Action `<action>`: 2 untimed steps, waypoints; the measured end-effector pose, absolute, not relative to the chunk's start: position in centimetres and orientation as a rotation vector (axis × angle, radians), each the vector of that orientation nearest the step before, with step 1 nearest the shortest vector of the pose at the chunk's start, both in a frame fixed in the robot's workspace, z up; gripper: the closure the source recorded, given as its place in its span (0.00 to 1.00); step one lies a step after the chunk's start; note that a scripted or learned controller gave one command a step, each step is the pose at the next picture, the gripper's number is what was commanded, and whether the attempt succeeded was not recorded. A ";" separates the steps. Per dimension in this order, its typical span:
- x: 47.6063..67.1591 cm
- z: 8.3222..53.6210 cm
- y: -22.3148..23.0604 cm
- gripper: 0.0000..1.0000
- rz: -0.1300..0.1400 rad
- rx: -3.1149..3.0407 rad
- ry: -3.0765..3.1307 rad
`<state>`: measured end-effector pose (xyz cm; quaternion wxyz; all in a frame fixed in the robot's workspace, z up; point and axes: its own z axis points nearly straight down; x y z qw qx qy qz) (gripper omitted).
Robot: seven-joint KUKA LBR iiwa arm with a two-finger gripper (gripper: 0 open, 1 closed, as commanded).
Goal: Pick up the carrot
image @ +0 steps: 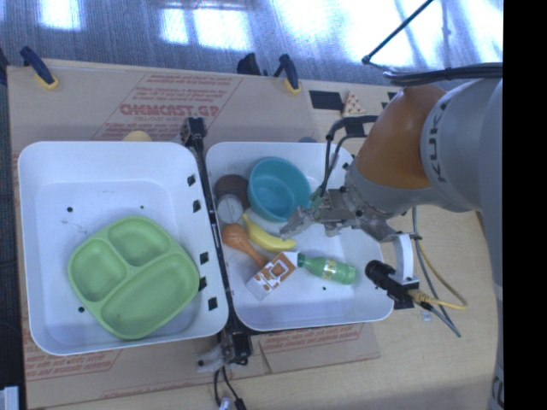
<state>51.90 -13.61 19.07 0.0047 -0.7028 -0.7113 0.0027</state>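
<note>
The carrot (pixel 242 243) is a short orange piece lying in the right bin (pixel 359 310), close to its left wall. A yellow banana (pixel 267 236) lies just to its right, touching or nearly touching it. My gripper (pixel 297 221) hangs low over the middle of the right bin, beside the blue bowl (pixel 278 188) and above the banana's right end. It is a short way right of the carrot and holds nothing that I can see. The grey arm with its orange band (pixel 402 148) reaches in from the right.
The right bin also holds a brown and white carton (pixel 273 275), a green bottle (pixel 328 269) and a dark round object (pixel 229 192). The left bin (pixel 51 186) holds a green divided plate (pixel 132 276). A clamp (pixel 195 131) sits between the bins.
</note>
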 end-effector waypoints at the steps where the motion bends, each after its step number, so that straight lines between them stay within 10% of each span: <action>1: 47.9 28.4 -8.1 0.00 0.010 -2.668 -1.650; 2: 47.6 25.9 1.4 0.00 0.016 -2.684 -1.620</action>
